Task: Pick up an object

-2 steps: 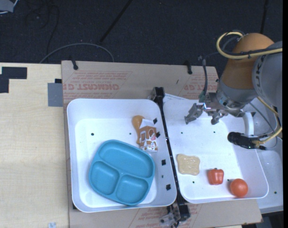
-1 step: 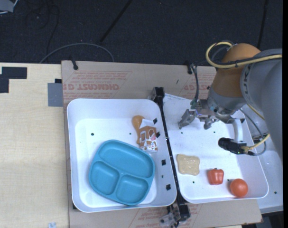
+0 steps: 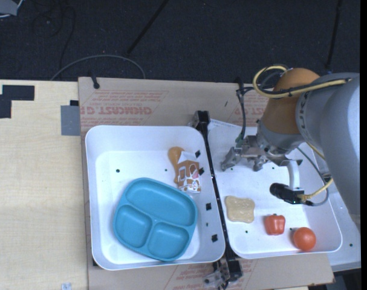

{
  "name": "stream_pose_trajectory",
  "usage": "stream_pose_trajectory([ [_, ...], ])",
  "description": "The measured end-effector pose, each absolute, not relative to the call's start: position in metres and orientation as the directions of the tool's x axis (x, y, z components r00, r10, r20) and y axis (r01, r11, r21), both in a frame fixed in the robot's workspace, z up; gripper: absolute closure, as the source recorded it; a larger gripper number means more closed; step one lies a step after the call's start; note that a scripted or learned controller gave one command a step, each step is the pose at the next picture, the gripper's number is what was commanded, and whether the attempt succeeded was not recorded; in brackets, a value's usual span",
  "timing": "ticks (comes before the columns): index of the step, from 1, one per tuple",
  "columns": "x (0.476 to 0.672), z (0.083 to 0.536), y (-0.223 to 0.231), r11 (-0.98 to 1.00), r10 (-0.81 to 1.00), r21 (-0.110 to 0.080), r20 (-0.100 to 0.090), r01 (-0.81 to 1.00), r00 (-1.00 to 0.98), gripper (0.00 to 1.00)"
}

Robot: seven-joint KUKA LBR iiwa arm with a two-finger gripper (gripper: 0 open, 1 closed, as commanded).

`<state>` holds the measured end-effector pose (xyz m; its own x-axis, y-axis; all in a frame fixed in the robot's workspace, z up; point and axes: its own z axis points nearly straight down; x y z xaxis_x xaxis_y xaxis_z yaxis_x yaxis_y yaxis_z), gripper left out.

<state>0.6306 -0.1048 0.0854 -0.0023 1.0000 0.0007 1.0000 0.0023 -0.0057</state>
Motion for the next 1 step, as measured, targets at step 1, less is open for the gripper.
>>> stream_pose_trajectory([
  [1,0.6309,0.0972,-0.1055,0.001,1.0,-0.005,0.0,1.0,-0.001,1.0],
])
